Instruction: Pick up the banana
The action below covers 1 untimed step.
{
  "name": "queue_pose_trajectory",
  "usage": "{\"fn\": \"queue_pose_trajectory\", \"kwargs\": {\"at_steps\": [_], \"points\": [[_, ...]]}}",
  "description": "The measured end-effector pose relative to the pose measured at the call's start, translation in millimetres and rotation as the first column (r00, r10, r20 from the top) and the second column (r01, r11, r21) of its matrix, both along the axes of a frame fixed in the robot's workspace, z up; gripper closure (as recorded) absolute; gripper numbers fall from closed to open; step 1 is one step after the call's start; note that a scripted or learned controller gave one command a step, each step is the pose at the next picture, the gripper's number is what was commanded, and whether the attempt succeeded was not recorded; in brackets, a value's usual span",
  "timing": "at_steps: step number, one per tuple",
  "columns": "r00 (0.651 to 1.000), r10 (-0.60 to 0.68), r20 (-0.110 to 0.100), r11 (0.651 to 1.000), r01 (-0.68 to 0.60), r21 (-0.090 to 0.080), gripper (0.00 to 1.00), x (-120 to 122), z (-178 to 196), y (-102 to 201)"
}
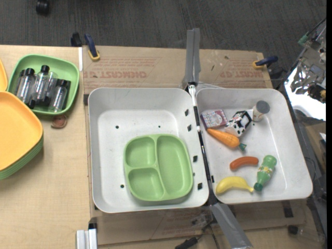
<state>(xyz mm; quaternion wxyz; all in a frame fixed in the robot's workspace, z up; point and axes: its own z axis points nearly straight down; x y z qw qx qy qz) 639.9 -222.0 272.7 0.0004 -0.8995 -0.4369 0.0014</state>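
We note two white bins: the left bin (104, 139) carries a light green divided plate (158, 167). In the right bin (290, 154) we record a yellow banana (233, 184), an orange carrot (224, 138) with a green tip, a red-orange sausage (244, 162), a green bottle (264, 171), a black-and-white patched cow (240, 122) and a pink packet (213, 119). The counter (46, 201) is pale wood.

Divided plate (157, 167) lay in left bin (104, 105). Banana (233, 184) lay near right bin's (277, 100) front edge, bottle (264, 172) just beside it.
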Motion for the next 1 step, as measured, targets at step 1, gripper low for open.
{"fn": "queue_pose_trajectory", "kwargs": {"at_steps": [1], "points": [[0.998,0.056,0.0,0.998,-0.056,0.001,1.0,-95.6,-7.6,27.1]]}}
